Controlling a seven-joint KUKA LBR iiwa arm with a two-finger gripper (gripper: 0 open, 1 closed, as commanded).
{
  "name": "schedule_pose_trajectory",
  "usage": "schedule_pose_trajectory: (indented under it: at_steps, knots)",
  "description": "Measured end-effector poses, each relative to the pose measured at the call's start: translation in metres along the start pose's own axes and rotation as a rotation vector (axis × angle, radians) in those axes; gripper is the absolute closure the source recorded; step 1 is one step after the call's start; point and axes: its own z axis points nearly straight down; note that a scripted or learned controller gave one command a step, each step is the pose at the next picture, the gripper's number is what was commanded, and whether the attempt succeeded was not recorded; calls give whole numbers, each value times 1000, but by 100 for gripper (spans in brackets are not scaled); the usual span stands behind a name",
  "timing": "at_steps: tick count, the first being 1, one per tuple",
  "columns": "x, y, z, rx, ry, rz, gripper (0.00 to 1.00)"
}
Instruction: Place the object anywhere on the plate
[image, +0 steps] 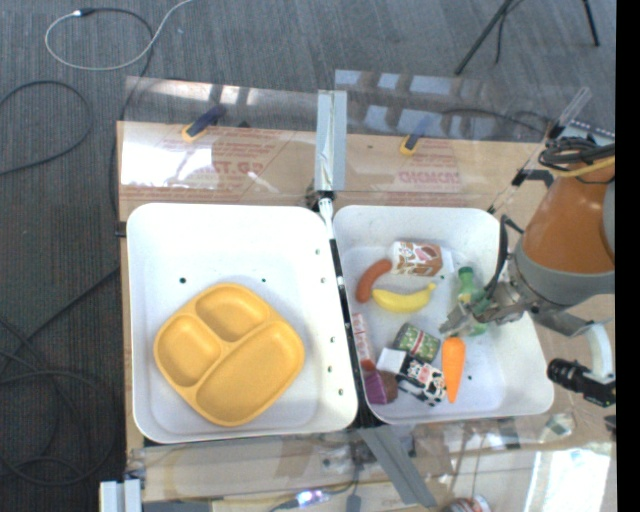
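A yellow plate (228, 352) with three compartments lies in the left bin (150, 240), nothing on it. The right bin (520, 380) holds the toy foods: a red sausage (374, 278), a yellow banana (404, 297), a brown and white carton (417, 258), a green bottle (466, 283), an orange carrot (452, 366), a green box (416, 342) and a cow-patterned carton (424, 379). My gripper (472, 316) hangs low in the right bin, just below the green bottle and above the carrot's top. Part of the bottle is hidden behind it.
A purple item (378, 385) lies at the right bin's near left corner, beside a small white block (391, 360). The metal divider (340, 300) between the bins runs between the plate and the toys. The arm's orange band (572, 232) overhangs the right bin's right edge.
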Motion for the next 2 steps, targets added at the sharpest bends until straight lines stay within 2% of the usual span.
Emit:
schedule_pose_trajectory:
  at_steps: [1,2]
  knots:
    - [48,33,0,1,1,23,100]
    - [108,57,16,1,0,-289,100]
